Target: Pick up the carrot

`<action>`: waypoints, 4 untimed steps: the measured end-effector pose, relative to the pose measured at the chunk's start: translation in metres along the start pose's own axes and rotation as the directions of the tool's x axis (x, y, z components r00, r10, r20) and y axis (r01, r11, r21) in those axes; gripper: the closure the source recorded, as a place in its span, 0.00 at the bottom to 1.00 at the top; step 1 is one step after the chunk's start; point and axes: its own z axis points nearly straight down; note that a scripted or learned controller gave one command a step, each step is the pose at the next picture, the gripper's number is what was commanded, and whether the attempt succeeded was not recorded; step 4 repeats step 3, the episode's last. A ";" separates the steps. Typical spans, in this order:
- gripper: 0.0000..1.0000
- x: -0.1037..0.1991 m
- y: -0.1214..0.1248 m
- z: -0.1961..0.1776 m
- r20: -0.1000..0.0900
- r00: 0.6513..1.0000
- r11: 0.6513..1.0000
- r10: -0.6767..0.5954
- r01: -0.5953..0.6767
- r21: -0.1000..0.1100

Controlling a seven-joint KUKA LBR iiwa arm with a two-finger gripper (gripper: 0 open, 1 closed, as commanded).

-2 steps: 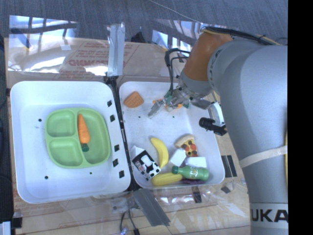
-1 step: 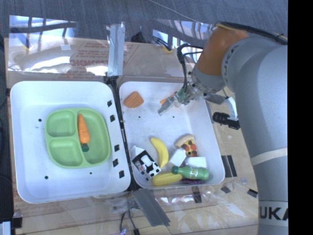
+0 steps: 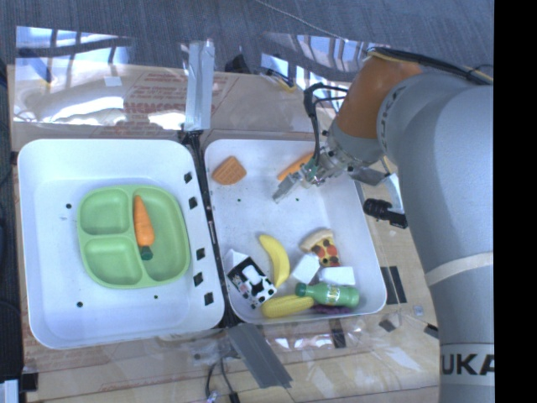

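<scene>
**Carrot on the green plate, gripper over the other bin**

We look down at a slant on two shallow white bins set side by side on a bench. In the left bin (image 3: 50, 309) lies a green divided plate (image 3: 105, 263). The carrot (image 3: 143, 222) rests on that plate, lying along the ridge between the compartments, its orange body pointing toward the far edge of the bin and its dark green stem end pointing toward us. Nothing is touching it.

The grey arm (image 3: 436, 175), with an orange band above the wrist, reaches in from the right and ends over the far part of the right bin (image 3: 252, 217). We see the gripper (image 3: 289, 185) there, low against the bin floor, well apart from the carrot. A small orange piece (image 3: 294, 167) lies right against the gripper; we cannot tell whether the fingers are spread or closed, or whether they grip that piece.

Also in the right bin: an orange wedge-shaped piece (image 3: 229, 171) near the far left corner, two bananas (image 3: 275, 259) nearer to us, a pizza slice (image 3: 321, 245), white blocks (image 3: 338, 275), a green bottle (image 3: 329, 295) lying on its side, and a black-and-white object (image 3: 249, 280) at the near left.
</scene>
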 end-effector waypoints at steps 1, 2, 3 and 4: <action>0.00 -0.004 0.003 -0.004 0.011 0.968 0.968 0.249 -0.249 -0.021; 0.00 0.026 -0.066 -0.010 0.013 0.966 0.966 0.258 -0.258 -0.023; 0.00 0.033 -0.078 -0.102 0.020 0.994 0.994 0.110 -0.109 -0.028; 0.00 0.033 -0.078 -0.102 0.020 0.994 0.994 0.110 -0.109 -0.028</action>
